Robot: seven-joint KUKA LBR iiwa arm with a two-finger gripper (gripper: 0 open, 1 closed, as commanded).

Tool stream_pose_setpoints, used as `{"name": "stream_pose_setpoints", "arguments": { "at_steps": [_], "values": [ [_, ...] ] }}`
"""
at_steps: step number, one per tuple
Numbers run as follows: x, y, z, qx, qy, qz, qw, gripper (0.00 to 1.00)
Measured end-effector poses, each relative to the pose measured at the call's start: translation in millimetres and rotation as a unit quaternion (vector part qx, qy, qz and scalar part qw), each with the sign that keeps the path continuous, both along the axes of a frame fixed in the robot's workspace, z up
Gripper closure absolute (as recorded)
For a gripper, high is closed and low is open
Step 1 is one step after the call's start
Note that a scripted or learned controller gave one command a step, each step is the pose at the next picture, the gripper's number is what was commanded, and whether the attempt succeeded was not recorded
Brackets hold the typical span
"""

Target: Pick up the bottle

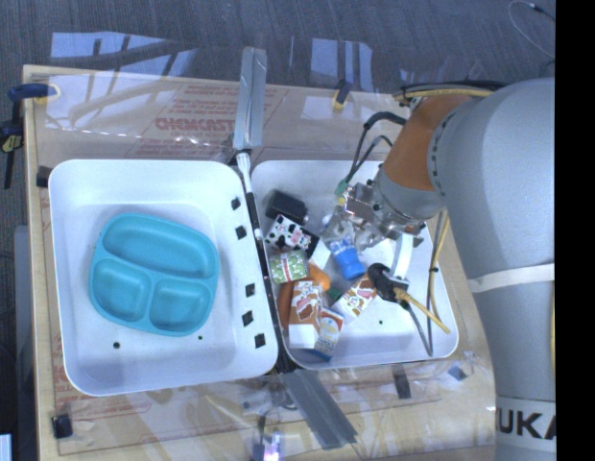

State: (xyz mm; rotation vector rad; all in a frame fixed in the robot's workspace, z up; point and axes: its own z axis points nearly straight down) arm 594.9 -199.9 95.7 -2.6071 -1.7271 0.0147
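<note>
One bottle [347, 260], blue-capped, lies amid clutter in the right bin [441, 339]; the gripper [360, 221] hovers just above it, its grip state unclear. Descend centred, avoiding neighbouring packets [307, 305].

Glossy white plastic bins [77, 200], a matt turquoise plastic tray [154, 275], printed paper cartons [307, 305].
</note>
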Motion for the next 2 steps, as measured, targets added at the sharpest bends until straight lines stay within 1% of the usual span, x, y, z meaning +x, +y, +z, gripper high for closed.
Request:
{"name": "stream_pose_setpoints", "arguments": {
  "at_steps": [1,2],
  "values": [
    [15.6,29.0,118.5,-0.0031,-0.004,-0.071,0.9975,1.00],
    [-26.3,52.1,108.4,-0.0047,0.000,-0.249,0.9685,1.00]
  ]
}}
